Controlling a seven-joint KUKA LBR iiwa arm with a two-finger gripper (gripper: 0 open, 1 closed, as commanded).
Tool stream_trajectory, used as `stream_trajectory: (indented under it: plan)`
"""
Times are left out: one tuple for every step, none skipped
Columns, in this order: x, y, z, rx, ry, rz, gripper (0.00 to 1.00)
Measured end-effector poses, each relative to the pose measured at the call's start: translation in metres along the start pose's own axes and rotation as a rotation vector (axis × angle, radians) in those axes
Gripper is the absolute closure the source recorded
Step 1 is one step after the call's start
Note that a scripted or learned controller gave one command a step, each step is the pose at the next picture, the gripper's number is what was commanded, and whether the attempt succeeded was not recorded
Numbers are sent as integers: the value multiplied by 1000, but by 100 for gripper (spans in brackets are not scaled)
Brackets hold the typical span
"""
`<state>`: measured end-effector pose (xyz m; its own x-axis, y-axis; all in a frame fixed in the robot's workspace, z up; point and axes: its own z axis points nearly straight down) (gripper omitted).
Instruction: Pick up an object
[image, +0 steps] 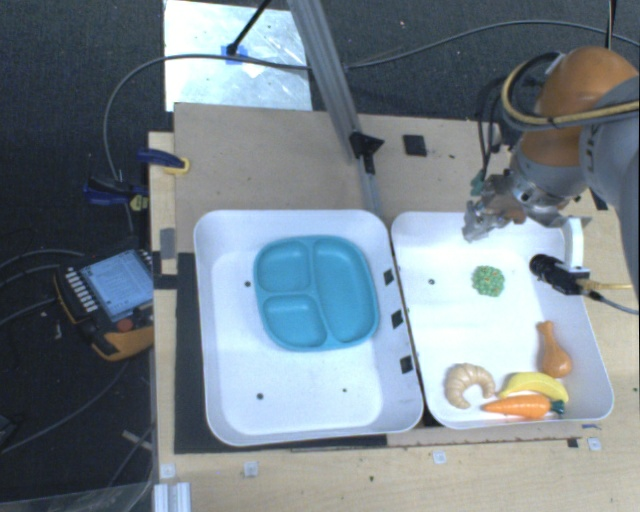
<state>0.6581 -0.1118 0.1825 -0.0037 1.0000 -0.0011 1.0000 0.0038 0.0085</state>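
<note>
Right now I see my end effector (480, 222) over the right bin's (430, 330) far edge, grip state unreadable, with open floor around the broccoli (488, 280), while croissant (468, 383), banana (535, 384), carrot (518, 405) and drumstick (552, 350) crowd the near rim.

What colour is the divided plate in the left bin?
Light blue; the divided plate shows plainly in the camera view.

Blue divided plate (316, 290), green broccoli (488, 280), orange carrot (518, 406), yellow banana (535, 384), white bins (232, 400).
</note>
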Motion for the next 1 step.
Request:
stream_trajectory:
  plan:
    - [0, 7, -45, 1, 0, -1, 100]
